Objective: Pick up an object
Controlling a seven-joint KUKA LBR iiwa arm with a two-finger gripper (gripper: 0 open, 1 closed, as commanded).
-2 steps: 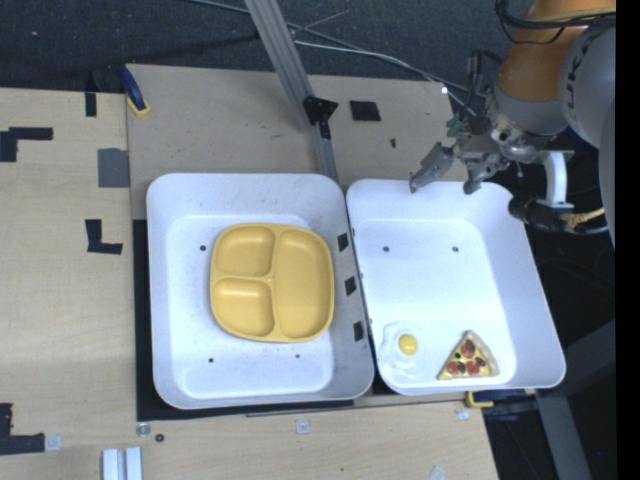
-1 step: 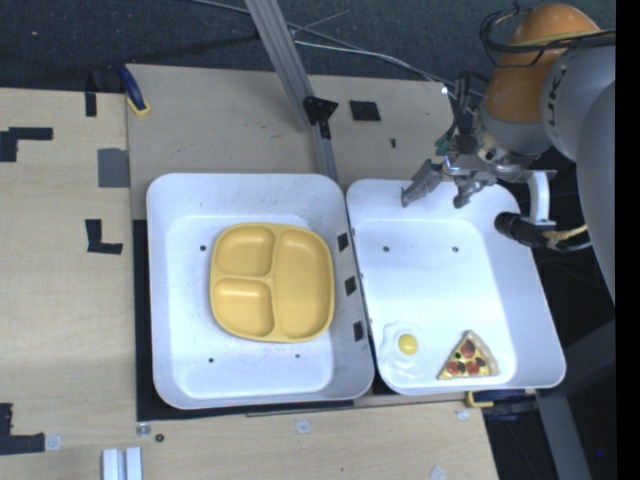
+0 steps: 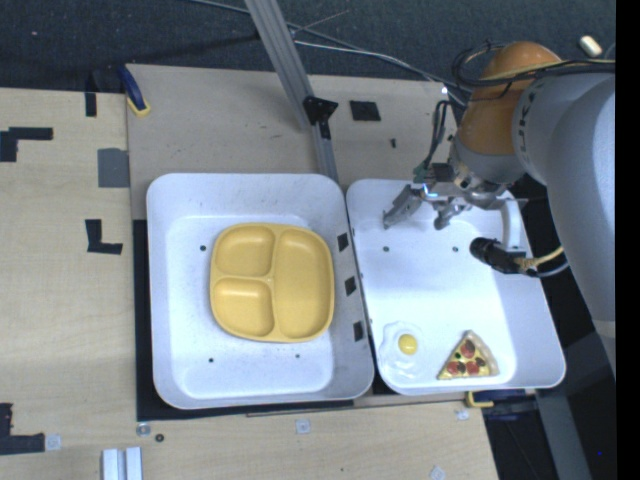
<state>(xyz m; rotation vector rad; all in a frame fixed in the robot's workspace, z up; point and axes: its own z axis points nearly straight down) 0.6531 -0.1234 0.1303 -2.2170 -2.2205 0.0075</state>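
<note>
Toy pizza slice [image 3: 468, 357] and fried egg [image 3: 404, 346] lie untouched at six o'clock in the right bin [image 3: 520, 298] while the gripper [image 3: 422, 209], fingers spread wide and empty, hovers at twelve o'clock, grasp not yet made.

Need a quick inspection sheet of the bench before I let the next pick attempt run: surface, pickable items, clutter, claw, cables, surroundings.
Surface: wooden bench bearing two white bins side by side, left bin and right bin.
Job's things: yellow divided plate in the left bin; toy fried egg and toy pizza slice at the right bin's near edge, close together.
Clutter: nothing seen in the bins.
Claw: claw over the right bin's far end, away from the egg and pizza, with nothing between its fingers.
Cables: thin cables across the dark floor; black loops at the wrist.
Surroundings: black tape marks on the bench; grey metal pole behind the bins.
</note>
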